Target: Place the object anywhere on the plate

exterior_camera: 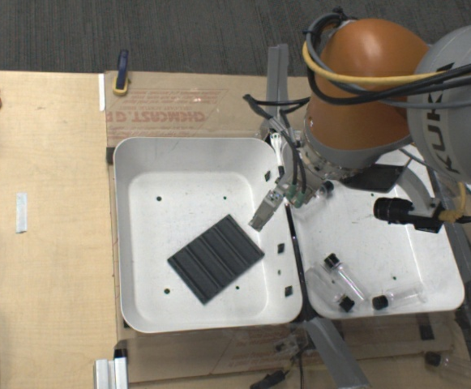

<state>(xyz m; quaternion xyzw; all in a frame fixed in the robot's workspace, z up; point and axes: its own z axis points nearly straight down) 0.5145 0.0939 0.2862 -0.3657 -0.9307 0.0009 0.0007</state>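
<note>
A dark grey ribbed plate (216, 258) lies tilted on the floor of the left white bin (138, 217). In the right bin (430, 290), near its front edge, lie clear plastic pieces with black caps (344, 282). My gripper (266, 211) hangs over the left bin's right side, just above and to the right of the plate's upper corner. The orange wrist band (365, 79) hides much of the hand. A small green part (297, 197) shows at the gripper's base. I cannot tell whether anything is held.
The divider between the two bins (293, 250) runs just right of the gripper. A black cylindrical part (397, 211) sticks out over the right bin. A cardboard sheet (178, 108) lies behind the bins, with a wooden bench top (40, 217) to the left.
</note>
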